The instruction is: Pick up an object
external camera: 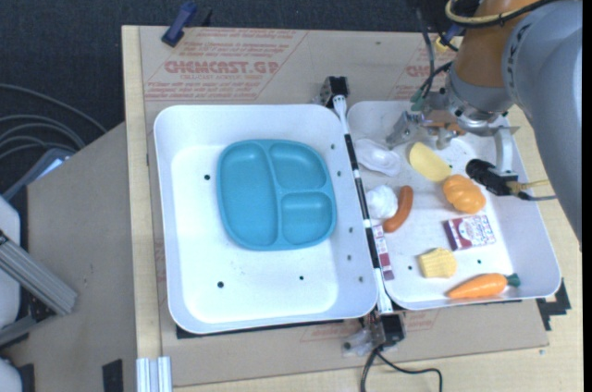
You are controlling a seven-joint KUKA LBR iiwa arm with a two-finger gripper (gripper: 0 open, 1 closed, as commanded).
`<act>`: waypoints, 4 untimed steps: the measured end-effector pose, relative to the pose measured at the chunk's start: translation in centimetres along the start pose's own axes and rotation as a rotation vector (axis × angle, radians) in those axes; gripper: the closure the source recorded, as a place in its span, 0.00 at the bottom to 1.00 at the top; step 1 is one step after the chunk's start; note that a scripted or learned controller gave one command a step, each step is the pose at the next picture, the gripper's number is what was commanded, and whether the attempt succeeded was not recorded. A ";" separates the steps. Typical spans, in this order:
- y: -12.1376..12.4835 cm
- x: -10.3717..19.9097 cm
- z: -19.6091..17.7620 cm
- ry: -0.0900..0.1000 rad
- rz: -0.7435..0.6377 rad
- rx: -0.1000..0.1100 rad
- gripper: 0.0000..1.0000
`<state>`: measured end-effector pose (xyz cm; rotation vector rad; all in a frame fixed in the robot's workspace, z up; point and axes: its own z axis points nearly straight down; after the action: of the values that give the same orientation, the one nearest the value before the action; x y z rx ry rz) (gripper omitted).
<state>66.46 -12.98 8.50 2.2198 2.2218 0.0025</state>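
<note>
My gripper [428, 128] hangs over the far part of the right bin [541, 242], below the orange-banded wrist. Directly in front of it lies a pale yellow lemon-like piece [428, 162], close to it or touching it; nothing shows as lifted. Near that piece are an orange fruit [462, 193], a reddish sausage [399, 208], a maroon and white packet [471, 233], a yellow ridged chunk [437, 263] and a carrot [479, 287]. Two white crumpled items [377, 157] [380, 199] lie by the bin's left wall.
The left bin [185, 270] holds a blue divided plate [276, 193]. A black clip [335, 89] sits where the bins meet at the back. The grey arm [555, 76] covers the right bin's far right corner. A blue object [179, 23] lies on the floor beyond the bench.
</note>
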 end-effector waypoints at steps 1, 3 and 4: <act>0.1 0.0 -1.0 -0.002 -0.001 -0.002 1.00; -1.4 -1.1 0.0 0.000 0.001 0.005 0.00; -4.3 -0.7 0.0 0.000 0.001 0.004 0.00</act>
<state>62.14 -13.68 8.47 2.2237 2.2226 -0.0022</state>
